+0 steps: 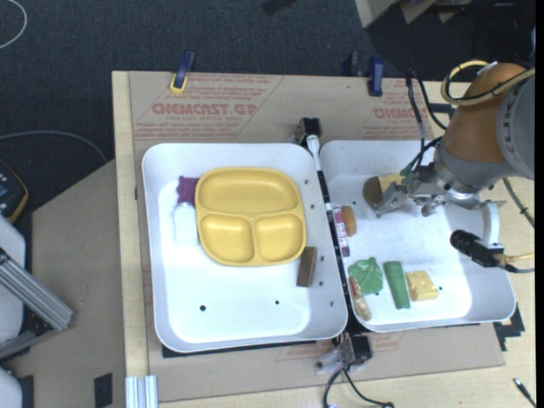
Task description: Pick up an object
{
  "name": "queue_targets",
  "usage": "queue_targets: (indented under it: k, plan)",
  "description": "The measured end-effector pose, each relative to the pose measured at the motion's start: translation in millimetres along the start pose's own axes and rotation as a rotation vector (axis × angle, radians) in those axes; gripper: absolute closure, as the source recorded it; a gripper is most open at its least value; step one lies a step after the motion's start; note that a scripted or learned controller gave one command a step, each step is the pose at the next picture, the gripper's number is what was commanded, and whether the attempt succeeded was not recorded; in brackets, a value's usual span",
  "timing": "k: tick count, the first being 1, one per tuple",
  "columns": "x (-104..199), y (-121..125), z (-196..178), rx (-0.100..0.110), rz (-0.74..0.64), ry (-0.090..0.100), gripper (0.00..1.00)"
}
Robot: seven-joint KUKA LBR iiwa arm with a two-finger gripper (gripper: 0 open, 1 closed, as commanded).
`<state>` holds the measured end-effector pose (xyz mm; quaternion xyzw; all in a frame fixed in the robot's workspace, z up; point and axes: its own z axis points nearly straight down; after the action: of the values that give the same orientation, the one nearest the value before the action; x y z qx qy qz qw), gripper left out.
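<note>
We judge the pick not yet done: nothing shows between the tool's [393, 201] fingers, and we can't tell whether they're apart or together from this angle. It sits low in the right bin [442, 308], near its far-left corner, right by a brown round obj [372, 190] and a yellowish piece [392, 182], poss. touching them. The arm [484, 134] comes in over the bin's right edge, wrist bent down and pointing left. Other candidates lie along the bin's near edge: green leafy item [366, 273], green block [394, 283], yellow block [422, 286]. Left bin [229, 313] holds a yellow divided plate [251, 214].
</note>
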<state>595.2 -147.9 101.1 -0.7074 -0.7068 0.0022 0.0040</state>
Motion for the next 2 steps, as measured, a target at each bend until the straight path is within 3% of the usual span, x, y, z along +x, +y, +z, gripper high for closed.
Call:
queue_targets:
  k: [1, 2]
  plan:
    - [1, 0, 18, -0.004, -0.001, -0.001, 0.0]
    - [0, 1, 6, -0.008, 0.0, -0.002, 1.0]
